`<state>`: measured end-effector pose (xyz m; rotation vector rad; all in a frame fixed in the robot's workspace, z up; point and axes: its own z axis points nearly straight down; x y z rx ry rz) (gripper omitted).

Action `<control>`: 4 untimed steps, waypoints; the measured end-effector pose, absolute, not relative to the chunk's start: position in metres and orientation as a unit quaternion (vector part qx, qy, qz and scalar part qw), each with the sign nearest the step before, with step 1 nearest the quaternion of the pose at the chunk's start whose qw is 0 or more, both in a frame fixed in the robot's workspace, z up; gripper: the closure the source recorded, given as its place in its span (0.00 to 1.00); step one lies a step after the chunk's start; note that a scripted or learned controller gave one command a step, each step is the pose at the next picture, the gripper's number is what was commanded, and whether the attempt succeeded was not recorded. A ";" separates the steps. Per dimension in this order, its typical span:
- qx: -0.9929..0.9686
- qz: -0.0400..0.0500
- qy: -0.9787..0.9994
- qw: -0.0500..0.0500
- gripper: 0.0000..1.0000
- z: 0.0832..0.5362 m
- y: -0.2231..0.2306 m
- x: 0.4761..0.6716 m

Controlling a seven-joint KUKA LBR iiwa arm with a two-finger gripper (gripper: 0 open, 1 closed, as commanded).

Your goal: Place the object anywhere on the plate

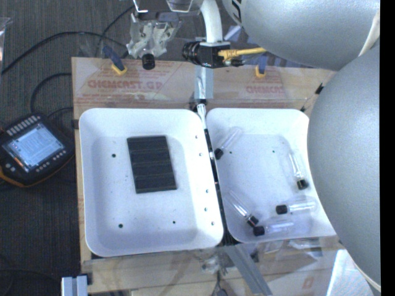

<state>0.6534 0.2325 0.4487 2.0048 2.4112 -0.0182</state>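
Hand (150,42) hangs high beyond the far edge of the desk (185,79), past the left bin (92,227). Whether it is spread or pressed together, cannot tell; nothing visible in it.

Plate (152,163): dark ridged rectangle, flat in the middle of the left bin, long side running far to near. Nothing on it.

Objects: clear tubes with black caps, all in the right bin (302,125). One tube (226,142) near the bin's far-left corner, cap toward the divider. One (297,171) along the right wall. Three more clustered at the near edge: one (244,208) slanted near the left wall, one (295,208) lying crosswise, one (272,228) close to the near rim.

Step, as judged: nothing picked yet; task at its start. Next move calls for swinging the hand over the right bin, choosing one tube, coming down with fingers across its thin body. Far-left tube stands well apart from the others, looks the easiest pick. Tubes are round and slick, likely to roll or slip.

In the way: the bins' touching rims between tube and plate; carry must clear them. Near-edge tubes crowd each other.

Around: pendant (32,148) with lit screen off the desk's left edge; cables on the floor beyond.
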 end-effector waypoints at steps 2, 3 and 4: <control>0.640 -0.010 0.768 0.005 1.00 0.464 0.232 0.655; 0.641 -0.012 0.768 0.006 1.00 0.472 0.232 0.655; 0.641 -0.014 0.767 0.007 1.00 0.480 0.232 0.656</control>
